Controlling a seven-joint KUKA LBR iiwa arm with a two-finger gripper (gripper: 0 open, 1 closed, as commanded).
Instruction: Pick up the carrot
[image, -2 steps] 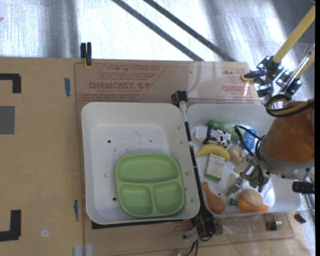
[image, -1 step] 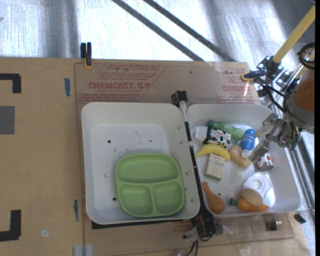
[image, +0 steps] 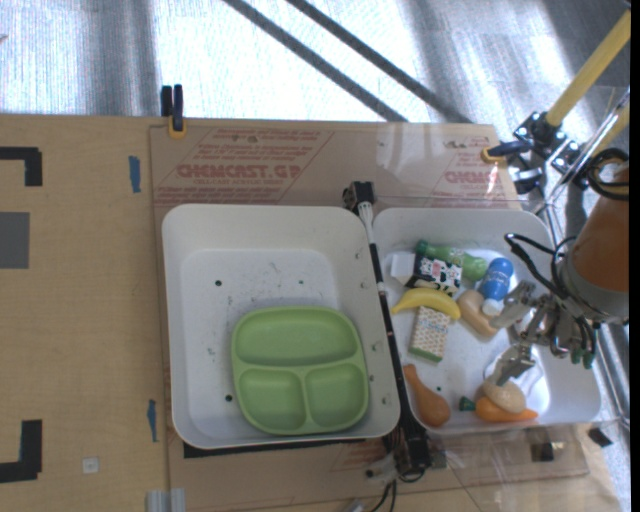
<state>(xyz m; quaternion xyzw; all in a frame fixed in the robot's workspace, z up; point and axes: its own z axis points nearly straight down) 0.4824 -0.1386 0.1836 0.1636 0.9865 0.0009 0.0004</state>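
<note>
The small orange plastic carrot with a green stub of a top (image: 497, 408) lies in the right-hand shallow white bin (image: 575, 405), close to that bin's front wall. It lies almost flat, a little tilted, with its long side running left to right — the green end points left, toward the tan toy chicken leg (image: 429, 398) that sits well apart from it. A pale round toy (image: 505, 395) rests on top of the carrot or just behind it; I cannot tell which.

The metal two-finger tool (image: 512, 366) is just above and behind the carrot, very near it. Its shiny tips point down and to the left, at the pale round toy more than at the carrot. I cannot tell if the tips are apart or together, and nothing can be seen held between them.

The grey arm with the orange band (image: 600, 250) reaches in from the right of the carrot, bent over the bin's right wall with black cables looping round the wrist. My guess is the tool needs only a short drop forward to reach the carrot — and the pale toy may get in the way.
</note>
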